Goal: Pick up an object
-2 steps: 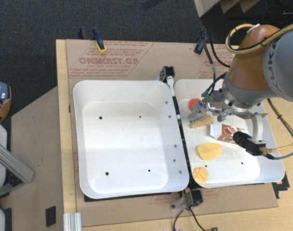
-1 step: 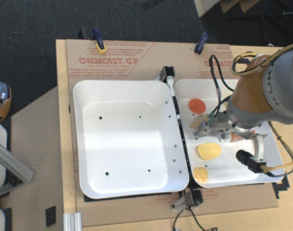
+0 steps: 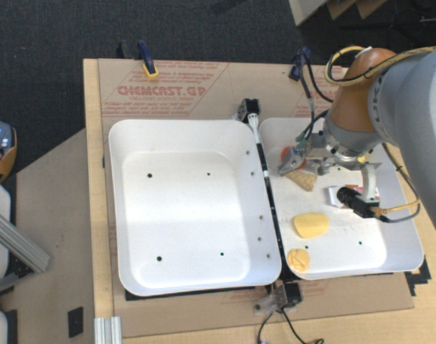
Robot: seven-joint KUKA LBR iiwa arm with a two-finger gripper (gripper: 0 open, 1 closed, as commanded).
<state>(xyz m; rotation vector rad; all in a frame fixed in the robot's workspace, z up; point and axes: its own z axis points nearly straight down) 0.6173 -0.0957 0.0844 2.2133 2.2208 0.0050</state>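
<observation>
End effector (image 3: 295, 161) low at 11 o'clock of the right bin (image 3: 399, 253); open or closed, cannot tell. Tan wedge (image 3: 302, 180) just at its 6 o'clock. Yellow lump (image 3: 311, 226) farther toward 6.

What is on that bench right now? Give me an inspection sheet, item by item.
Surface: left bin, right bin, both white, on a brown board.
Job's things: yellow lump, tan wedge and round tan piece, all in the right bin.
Clutter: nothing seen.
Grippers: gripper over the right bin, next to the wedge.
Cables: black cable at the board's front edge.
Surroundings: dark floor; clamp on the board's back edge.
</observation>
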